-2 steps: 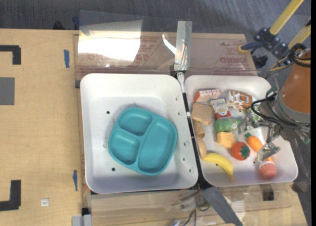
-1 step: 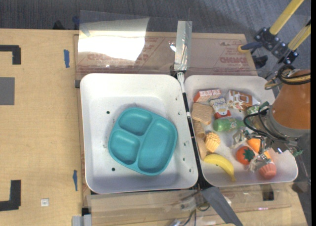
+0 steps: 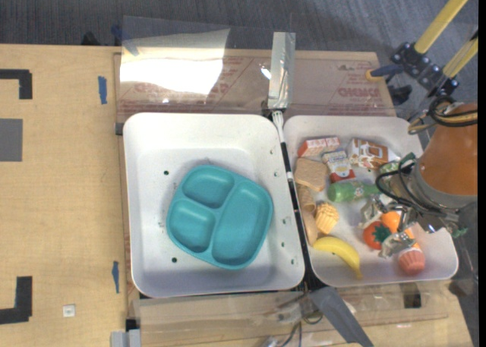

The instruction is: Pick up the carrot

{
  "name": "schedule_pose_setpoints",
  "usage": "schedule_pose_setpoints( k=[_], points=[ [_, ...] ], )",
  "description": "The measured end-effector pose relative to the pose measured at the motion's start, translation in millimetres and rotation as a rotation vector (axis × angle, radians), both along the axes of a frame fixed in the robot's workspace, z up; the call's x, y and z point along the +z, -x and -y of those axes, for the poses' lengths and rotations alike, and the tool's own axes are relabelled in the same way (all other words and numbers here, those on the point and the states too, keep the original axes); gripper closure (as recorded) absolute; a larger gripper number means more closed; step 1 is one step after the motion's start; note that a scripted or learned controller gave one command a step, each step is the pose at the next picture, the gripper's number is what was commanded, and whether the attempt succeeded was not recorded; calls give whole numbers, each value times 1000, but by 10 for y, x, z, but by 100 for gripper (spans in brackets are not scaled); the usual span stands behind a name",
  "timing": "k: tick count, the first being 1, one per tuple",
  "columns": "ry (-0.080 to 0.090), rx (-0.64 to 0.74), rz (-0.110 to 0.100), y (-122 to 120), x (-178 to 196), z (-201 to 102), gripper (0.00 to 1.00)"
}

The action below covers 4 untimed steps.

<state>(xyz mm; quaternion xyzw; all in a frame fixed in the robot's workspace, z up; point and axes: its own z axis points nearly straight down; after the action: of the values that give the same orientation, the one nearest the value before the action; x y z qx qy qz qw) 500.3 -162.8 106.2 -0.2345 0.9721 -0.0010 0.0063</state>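
Left bin (image 3: 144, 186): teal tray (image 3: 220, 216), open floor around it. Right bin (image 3: 448, 266) crowded. Gripper (image 3: 391, 224) low over carrot (image 3: 390, 221) near right wall; carrot's axis unreadable, jaw spread and any grasp cannot be told. Banana (image 3: 339, 253) lies near front edge.

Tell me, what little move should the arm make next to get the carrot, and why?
Probably a short, careful descent. The end effector hangs in the right bin over the orange carrot, which lies among crowded toys: a banana to its left and a pink cupcake beside it. Whether it grips anything is hard to tell.
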Motion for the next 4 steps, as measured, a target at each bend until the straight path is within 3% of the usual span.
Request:
schedule_pose_setpoints(
  k=[1, 2, 3, 4],
  points=[
    [2, 130, 5, -279, 1209, -779, 100],
    [0, 125, -6, -253, 1161, -758, 0],
    [-1, 315, -15, 11, -48, -705, 0],
    [5, 327, 0, -932, 551, -422, 0]
  ],
)
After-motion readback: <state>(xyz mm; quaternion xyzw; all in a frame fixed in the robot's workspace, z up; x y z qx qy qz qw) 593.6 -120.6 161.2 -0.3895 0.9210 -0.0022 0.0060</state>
